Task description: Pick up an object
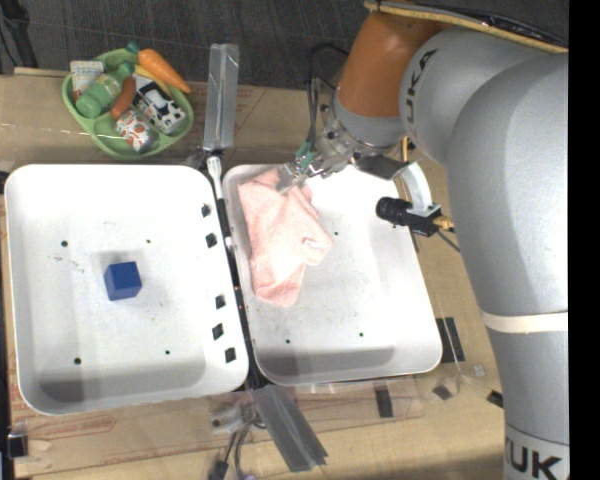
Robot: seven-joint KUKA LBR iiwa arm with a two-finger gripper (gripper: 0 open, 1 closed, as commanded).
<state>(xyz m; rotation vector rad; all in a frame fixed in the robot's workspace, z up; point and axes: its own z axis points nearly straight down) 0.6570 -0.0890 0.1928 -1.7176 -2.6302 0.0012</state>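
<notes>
Overhead slanted view of the bench with two shallow white bins side by side. The left bin (40, 268) contains a small blue cube (123, 279), resting flat on the floor of the bin and well apart from the arm. The right bin (380, 298) contains a pink cloth (280, 233), crumpled and lying along the bin's left wall, its upper end bunched toward the far corner. The grey arm (500, 168), with its orange band (380, 63), reaches in from the right; the gripper (305, 168) sits at the upper edge of the cloth, at or just above the bunched end. Whether the gripper is clenched on the fabric or released cannot be told, since the wrist hides the contact. Behind the bins, a green bowl (95, 133) holds toy foods, among them an orange carrot (160, 66).

Progress, as a judgement: the approach to the cloth appears made, with the tool at the likely target. A secure grasp is not shown, and most of the cloth lies on the bin floor, so the lift itself remains to be done
</notes>
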